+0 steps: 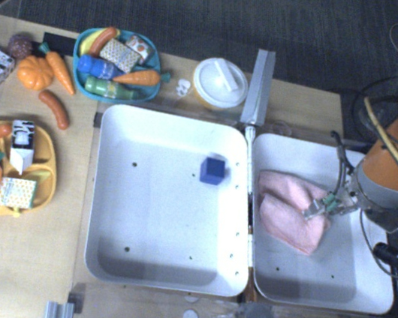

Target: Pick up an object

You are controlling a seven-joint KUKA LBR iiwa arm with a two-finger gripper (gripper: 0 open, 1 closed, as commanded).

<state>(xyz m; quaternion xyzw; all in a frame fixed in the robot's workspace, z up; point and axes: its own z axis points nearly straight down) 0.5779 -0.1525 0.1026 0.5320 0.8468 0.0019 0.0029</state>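
Gripper (325, 207) presses down on the pink cloth (289, 217) in the right bin (335, 293), fingers pinching its upper-right edge; a blue cube (213, 170) sits left of the cloth, in the left bin (146, 244).

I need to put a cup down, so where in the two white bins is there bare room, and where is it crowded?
The left bin is mostly bare: only a blue block sits near its upper right, so the whole floor left of and below it is free. In the right bin, the strip below the pink cloth is bare. Its upper half is crowded by the cloth and the gripper.
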